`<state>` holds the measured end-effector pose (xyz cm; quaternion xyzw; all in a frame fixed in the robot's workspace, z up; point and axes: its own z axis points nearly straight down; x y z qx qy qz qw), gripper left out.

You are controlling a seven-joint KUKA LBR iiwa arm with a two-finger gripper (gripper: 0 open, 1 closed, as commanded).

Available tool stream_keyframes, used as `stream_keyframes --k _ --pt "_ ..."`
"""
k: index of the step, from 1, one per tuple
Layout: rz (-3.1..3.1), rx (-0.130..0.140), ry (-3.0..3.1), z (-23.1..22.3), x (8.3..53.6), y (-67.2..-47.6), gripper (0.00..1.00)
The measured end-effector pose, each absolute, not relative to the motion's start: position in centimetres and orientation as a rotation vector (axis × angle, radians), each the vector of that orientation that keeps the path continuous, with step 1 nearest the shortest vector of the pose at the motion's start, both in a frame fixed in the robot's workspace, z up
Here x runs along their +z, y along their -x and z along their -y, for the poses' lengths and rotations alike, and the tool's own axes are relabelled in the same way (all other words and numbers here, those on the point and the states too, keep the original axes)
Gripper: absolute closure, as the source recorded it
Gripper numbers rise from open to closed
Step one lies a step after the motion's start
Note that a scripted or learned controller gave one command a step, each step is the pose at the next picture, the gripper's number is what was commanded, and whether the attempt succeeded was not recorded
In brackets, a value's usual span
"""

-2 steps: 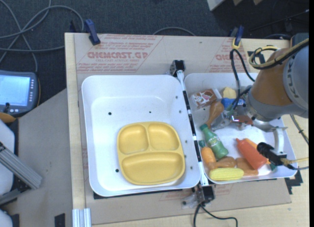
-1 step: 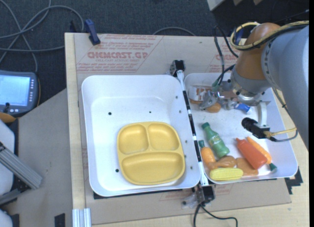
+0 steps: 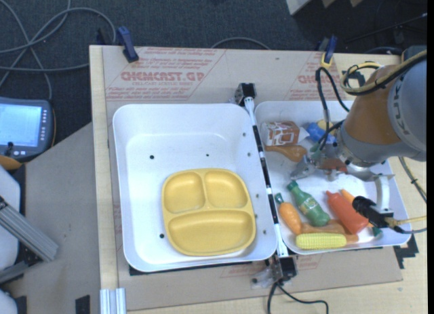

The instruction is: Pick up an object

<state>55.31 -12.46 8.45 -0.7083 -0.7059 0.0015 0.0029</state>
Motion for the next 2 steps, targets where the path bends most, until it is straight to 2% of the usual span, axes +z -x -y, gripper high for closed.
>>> stream_keyframes --k 1,2 --pt "2.231 -0.004 2.217 9.32 8.49 -64.29 0.00" --pt "2.219 0.008 2.215 9.55 9.49 -63.84 1.00"
